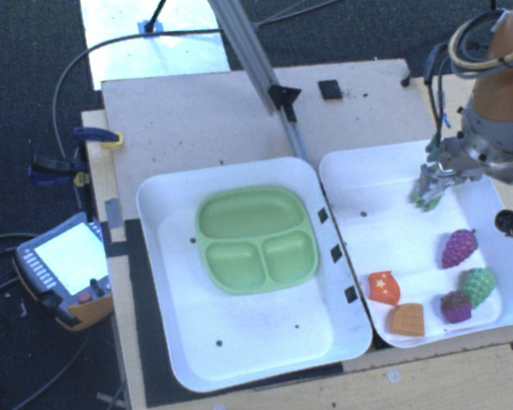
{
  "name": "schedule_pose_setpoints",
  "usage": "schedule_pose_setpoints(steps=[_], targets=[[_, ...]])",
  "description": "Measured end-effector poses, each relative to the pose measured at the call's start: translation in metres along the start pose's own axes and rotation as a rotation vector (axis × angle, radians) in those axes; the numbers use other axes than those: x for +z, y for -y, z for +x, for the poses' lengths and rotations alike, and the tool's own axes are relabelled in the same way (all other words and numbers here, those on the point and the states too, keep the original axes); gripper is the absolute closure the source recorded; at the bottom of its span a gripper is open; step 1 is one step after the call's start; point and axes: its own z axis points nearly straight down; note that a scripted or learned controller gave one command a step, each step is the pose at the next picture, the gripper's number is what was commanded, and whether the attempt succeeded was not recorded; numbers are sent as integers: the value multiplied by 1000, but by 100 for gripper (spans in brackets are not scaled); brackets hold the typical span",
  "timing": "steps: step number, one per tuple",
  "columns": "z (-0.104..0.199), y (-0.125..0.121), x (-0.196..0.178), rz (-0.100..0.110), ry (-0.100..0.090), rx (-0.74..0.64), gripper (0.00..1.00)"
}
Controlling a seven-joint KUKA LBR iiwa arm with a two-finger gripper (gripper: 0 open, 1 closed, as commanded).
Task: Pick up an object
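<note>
The claw (pixel 428 192) sits low in the right bin (pixel 366 174), near its upper right. A small green thing (pixel 431 204) peeks out at its tips — I cannot tell if it is gripped, or how wide the claw is. Best to squeeze firmly, then lift straight up. Lower right in this bin lie 5 toys: purple grapes (pixel 459 248), green grapes (pixel 477 286), a small purple toy (pixel 456 307), a red piece (pixel 384 287), an orange piece (pixel 406 320). The left bin (pixel 174 258) holds a green tray (pixel 257 238).

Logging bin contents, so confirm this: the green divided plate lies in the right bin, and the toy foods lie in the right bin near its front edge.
Wrong on the plate. The camera view shows the green divided plate in the left bin; the toy foods do lie in the right bin, near its front edge.
</note>
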Motion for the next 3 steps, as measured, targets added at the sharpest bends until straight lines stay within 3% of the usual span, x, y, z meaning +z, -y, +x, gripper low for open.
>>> schedule_pose_setpoints(steps=[3], targets=[[153,-4,-1,5,-4,-5,100]])
